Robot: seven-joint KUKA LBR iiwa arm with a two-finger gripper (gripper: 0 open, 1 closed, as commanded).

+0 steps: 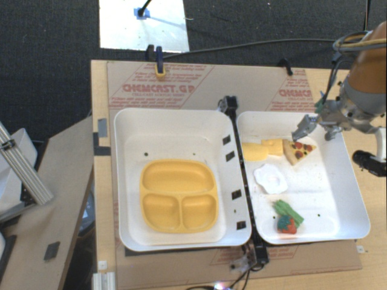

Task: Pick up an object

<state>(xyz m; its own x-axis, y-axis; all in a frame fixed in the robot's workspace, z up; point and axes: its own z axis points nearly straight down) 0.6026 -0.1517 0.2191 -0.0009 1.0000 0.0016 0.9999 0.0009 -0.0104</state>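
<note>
**Crowded corner, easy to miss**

The gripper (pixel 317 124) hangs over the far end of the right bin (pixel 354 186), its jaws apart with nothing between them. One finger points down toward the pizza slice (pixel 300 150), which lies flat on the bin floor just beside the yellow cheese wedge (pixel 263 150). Nearer the camera are a fried egg (pixel 269 179) and a green and red vegetable piece (pixel 286 216). The left bin (pixel 130 144) holds a yellow divided plate (pixel 179 195).

The main risk, as I judge it, is a close on air. The pizza slice is thin and flat, so fingers that stop short of the floor would slide over its top. The slice also sits close to the cheese wedge; jaws coming down off-centre could land a finger on the cheese, or push the two apart instead of gripping either. The bin's far wall is near too, and a descent drifting that way could clip the rim. The flat egg would be no easier.
</note>
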